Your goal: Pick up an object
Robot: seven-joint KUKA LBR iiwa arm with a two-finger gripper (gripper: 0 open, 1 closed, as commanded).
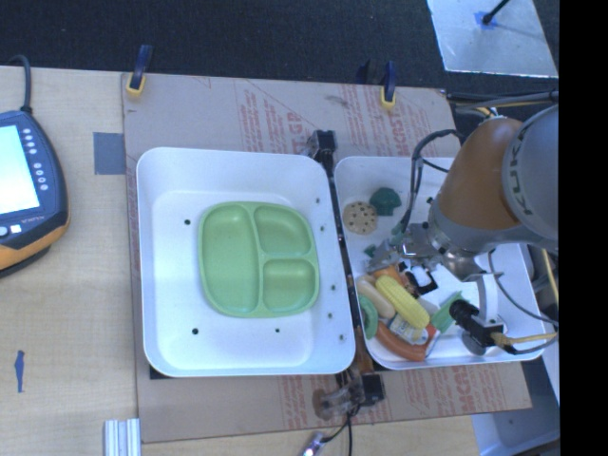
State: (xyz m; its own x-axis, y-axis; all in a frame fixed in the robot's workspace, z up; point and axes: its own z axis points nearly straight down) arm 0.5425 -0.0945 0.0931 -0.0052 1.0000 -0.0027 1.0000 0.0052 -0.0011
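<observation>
The right bin (429,175) holds a pile of toy food: a round tan cookie (359,217), a dark green piece (385,199), a yellow corn cob (401,301), a pale banana-like piece (374,298) and an orange carrot-like piece (399,344) at the front. My gripper (407,255) is low in this bin, just above the corn and right of the cookie, under the grey and orange wrist (484,183). Its fingertips are lost among the toys.
The left bin (171,174) holds a green divided plate (258,257). An orange and grey teach pendant (27,190) lies on the bench at far left. Cables and a black fitting (473,323) hang over the right bin's front right. Clamps (139,74) hold the cardboard sheet.
</observation>
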